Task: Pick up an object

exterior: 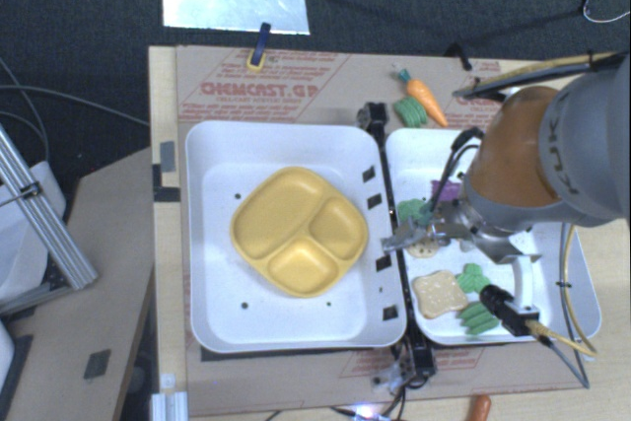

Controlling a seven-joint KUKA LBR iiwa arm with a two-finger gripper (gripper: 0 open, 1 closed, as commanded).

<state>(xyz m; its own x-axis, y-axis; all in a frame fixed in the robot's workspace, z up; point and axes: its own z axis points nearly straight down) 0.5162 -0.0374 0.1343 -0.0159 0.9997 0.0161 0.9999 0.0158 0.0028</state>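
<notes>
Toast (439,294) beside green toys (477,296) (gripper (414,239) near)

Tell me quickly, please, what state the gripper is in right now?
Gripper: cannot be told; it sits low in the right bin, near the toast piece.

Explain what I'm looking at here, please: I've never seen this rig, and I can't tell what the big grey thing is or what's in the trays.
The one camera looks down at a slant on a bench. The grey arm with the orange band is the robot, reaching in from the right. Its pincer hangs low over the right white bin; I can't tell whether it grips anything. That bin holds small toy foods: a slice of toast and green pieces. The left bin holds a yellow divided plate. A toy carrot lies on the bench beyond the bins.
</notes>
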